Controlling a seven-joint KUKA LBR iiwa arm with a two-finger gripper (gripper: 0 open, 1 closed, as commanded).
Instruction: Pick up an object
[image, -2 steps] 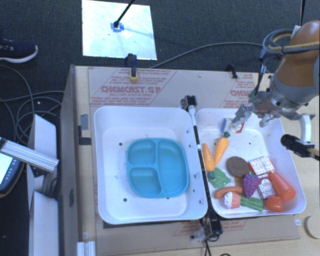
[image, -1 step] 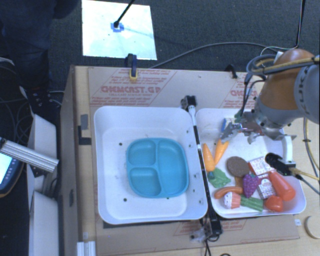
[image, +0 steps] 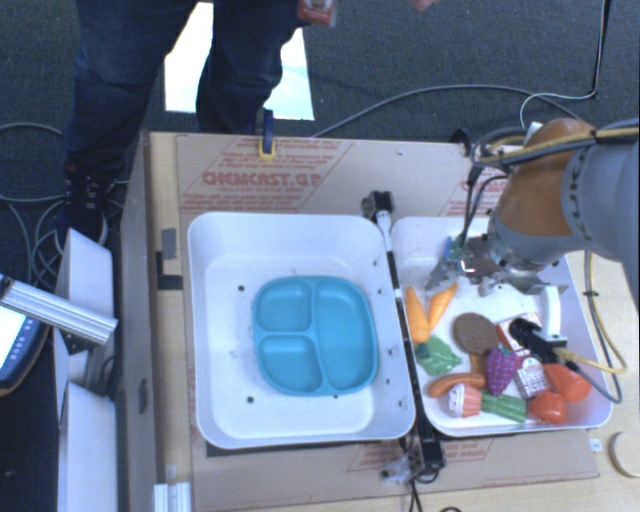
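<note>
The claw (image: 450, 272), how it stands I cannot tell, hovers over the right bin (image: 420, 240) beside a carrot (image: 441, 305), likely light, stiff, slick plastic, best pinched across its middle.

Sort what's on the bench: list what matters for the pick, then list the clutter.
For the pick:
gripper, over the right bin
two carrots just under it
brown patty
purple piece

Just lying about:
blue divided plate in the left bin
yellow clamp
cables
</note>
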